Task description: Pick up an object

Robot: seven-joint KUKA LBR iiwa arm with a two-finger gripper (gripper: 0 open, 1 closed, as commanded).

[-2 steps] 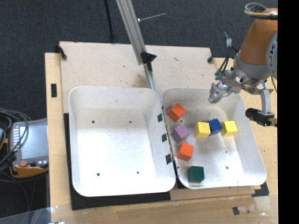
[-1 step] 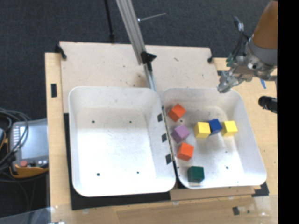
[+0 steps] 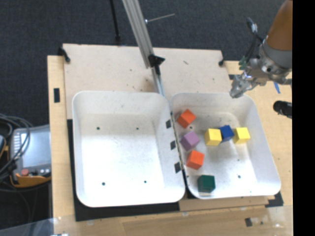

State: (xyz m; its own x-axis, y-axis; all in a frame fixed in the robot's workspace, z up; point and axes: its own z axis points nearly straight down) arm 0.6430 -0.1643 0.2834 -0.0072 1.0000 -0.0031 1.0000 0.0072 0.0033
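Evidently the approach is under way — the gripper (image 3: 238, 90), its state not discernible, is poised over the right bin (image 3: 263, 146)'s far rim, and descent onto the yellow cube (image 3: 241, 134) is needed.

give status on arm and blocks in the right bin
Pincer over right bin's back rim, nothing seen in it. Seven blocks inside; nearest are the yellow block and blue block. Path to them looks open.
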